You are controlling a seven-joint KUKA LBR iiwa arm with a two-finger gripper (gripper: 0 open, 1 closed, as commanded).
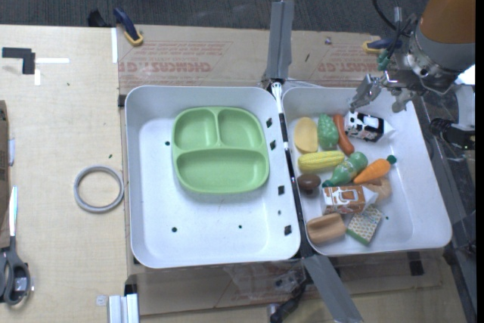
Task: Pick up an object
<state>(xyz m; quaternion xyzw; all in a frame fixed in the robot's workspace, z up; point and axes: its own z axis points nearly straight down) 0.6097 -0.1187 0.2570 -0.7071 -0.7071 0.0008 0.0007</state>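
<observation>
Camera view: jaws (370, 92) look parted, holding nothing, over right bin's (432, 200) far edge; cow toy (364, 125) just nearer.

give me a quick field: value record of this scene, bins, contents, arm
left bin: holds a green divided plate
right bin: holds a heap of toy food, with a corn cob, an orange carrot, a small carton and a black and white cow toy
end effector: above the far edge of the right bin, beside the cow toy, nothing seen between its fingers
bench, left of the bins: tape ring, scissors
</observation>
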